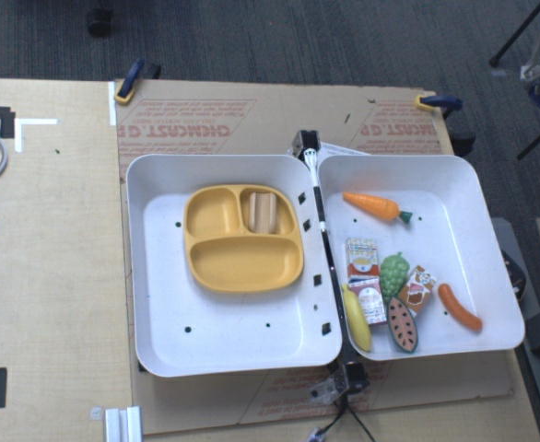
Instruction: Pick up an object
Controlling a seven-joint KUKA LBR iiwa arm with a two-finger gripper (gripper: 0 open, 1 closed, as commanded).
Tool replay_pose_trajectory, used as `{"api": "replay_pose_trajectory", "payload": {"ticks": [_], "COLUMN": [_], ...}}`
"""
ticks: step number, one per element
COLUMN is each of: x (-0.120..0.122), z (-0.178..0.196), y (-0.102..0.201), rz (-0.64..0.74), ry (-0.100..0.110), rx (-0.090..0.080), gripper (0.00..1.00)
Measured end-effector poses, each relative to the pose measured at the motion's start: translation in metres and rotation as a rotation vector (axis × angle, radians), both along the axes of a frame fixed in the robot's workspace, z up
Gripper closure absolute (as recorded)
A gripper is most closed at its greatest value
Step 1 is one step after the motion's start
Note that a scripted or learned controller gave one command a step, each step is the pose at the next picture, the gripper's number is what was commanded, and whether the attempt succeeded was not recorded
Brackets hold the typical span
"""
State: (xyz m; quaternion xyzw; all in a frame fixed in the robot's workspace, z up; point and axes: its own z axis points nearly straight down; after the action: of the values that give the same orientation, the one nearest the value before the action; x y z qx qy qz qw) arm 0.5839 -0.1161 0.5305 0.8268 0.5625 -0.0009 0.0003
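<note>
How far the jaws are open, and whether they hold or touch anything, cannot be told.

The things that could be picked up lie mostly in the right bin (473, 196). A toy carrot (371, 206) lies near its far wall, with the green stub pointing right, apart from the rest. Below it, toward the divider side, a small red and white carton (363, 256) lies flat, and a second white packet (372, 305) lies just under it, the two touching or nearly so. A green bunch of toy grapes (394, 273) sits just right of the carton. A yellow toy banana (357, 319) runs along the bin's left wall, down to the near corner, against the white packet. A watermelon slice (403, 324) lies beside the packet on the other side, near the front wall. A small brown, white and red packet (419, 290) rests between the grapes and the watermelon slice. An orange-red toy sausage (459, 307) lies on a slant near the right wall, just apart from that cluster.

The left bin (159, 330) holds a yellow divided plate (244, 263) set toward its far side. A pale wooden block (262, 213) sits in the plate's upper right compartment.

Both bins rest side by side, touching, on a cardboard sheet (187, 122) held by blue clamps (130, 79) at its far corners. The cardboard lies on a light wooden table (49, 265), and grey carpet (298, 26) lies beyond.
</note>
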Motion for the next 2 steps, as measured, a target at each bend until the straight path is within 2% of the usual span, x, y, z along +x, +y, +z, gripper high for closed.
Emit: {"api": "replay_pose_trajectory", "payload": {"ticks": [2], "x": [0.0018], "z": [0.0177], "y": [0.0002], "rz": [0.005], "ry": [0.002], "rx": [-0.003], "gripper": [1.0]}}
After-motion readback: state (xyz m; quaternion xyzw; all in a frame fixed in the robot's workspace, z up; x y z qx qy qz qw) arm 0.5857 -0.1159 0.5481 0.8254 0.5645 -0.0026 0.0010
